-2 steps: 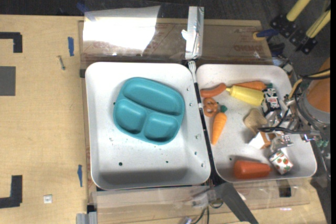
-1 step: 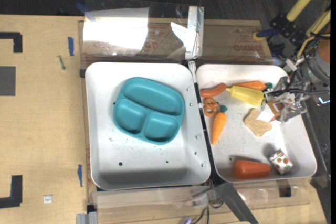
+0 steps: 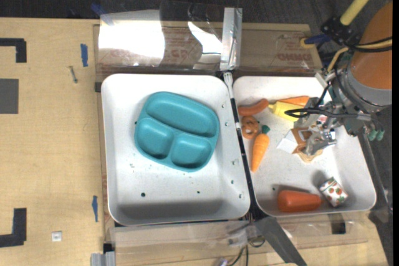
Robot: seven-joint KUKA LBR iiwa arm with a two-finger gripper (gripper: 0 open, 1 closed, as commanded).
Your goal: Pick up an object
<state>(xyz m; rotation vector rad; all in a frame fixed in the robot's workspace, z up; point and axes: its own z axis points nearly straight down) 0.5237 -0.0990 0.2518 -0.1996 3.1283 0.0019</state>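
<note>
From the overhead camera, two white bins sat side by side on the tan surface (image 3: 43, 152). The left bin (image 3: 124, 196) filled the middle of the frame, and there it was, a teal three-compartment plate (image 3: 177, 129) lying flat and a little tilted toward the upper right, nothing else with it. The right bin (image 3: 358, 196) was the busy one. Up near its top edge lay a red-orange sausage-shaped toy (image 3: 252, 107), and just to its right an orange piece (image 3: 293, 101) above a yellow one (image 3: 283, 111), the two touching. A toy carrot (image 3: 259, 147) pointed down along the bin's left wall, with a small orange ring-like piece (image 3: 250, 127) just above it. Along the bottom edge rested a fat red-orange toy (image 3: 298, 199), and beside it, to the right, a small white patterned cube (image 3: 333, 191).

And the arm (image 3: 374, 65), coming in from the right, orange band showing at the upper right of the frame! Its gripper (image 3: 315, 137) hung low over the middle of the right bin, above a brownish item (image 3: 305, 152) and a white scrap (image 3: 286, 143). The fingers were lost among cables and dark hardware, so whether they were spread or pinching anything could not be told.
</note>
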